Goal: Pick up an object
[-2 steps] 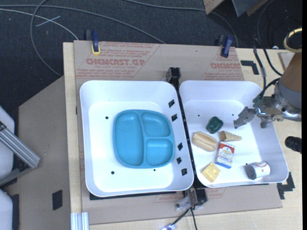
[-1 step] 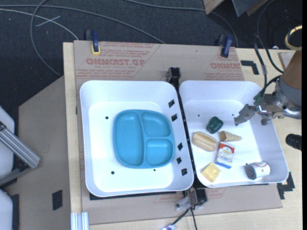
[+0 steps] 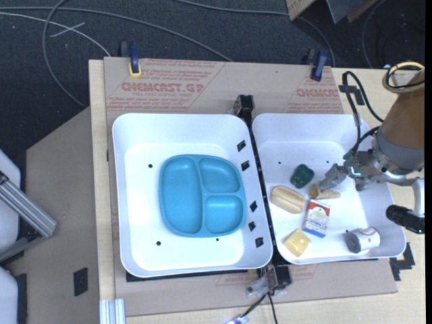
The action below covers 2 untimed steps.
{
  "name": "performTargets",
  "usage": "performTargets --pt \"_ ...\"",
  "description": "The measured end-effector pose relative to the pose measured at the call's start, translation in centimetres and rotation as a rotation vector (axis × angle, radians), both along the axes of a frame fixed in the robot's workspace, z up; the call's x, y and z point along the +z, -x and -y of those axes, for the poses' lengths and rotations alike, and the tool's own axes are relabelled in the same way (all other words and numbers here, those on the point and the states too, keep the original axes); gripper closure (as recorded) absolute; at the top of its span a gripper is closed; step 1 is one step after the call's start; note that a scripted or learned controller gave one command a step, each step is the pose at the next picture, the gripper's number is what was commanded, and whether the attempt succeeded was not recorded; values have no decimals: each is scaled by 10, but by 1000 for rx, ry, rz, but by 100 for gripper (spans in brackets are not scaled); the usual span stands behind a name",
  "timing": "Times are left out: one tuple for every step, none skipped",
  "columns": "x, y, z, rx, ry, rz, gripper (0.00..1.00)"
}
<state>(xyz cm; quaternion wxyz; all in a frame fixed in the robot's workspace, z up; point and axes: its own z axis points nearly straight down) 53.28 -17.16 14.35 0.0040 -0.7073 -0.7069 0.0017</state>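
Note:
The right bin (image 3: pixel 297 130) holds several small items: a dark green lump (image 3: pixel 302 175), a tan bread roll (image 3: pixel 287 199), a small tan piece (image 3: pixel 325 194), a red and white carton (image 3: pixel 317 219), a yellow block (image 3: pixel 295 242) and a grey and white object (image 3: pixel 362 239). My gripper (image 3: pixel 335 176) reaches in from the right and sits low over the bin's middle. It is just above the small tan piece and to the right of the green lump. Nothing shows held in it.
The left bin (image 3: pixel 128 181) holds a blue divided plate (image 3: pixel 201 195). A black divider with clips (image 3: pixel 248 181) runs between the bins. The arm's grey body (image 3: pixel 398 147) covers the right bin's right wall. Cables lie on the dark floor behind the bench.

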Motion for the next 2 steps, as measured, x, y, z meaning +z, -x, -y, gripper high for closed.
performTargets --pt "-52 0 -1 -1 1 5 0" --pt "-38 -1 0 0 2 10 100"
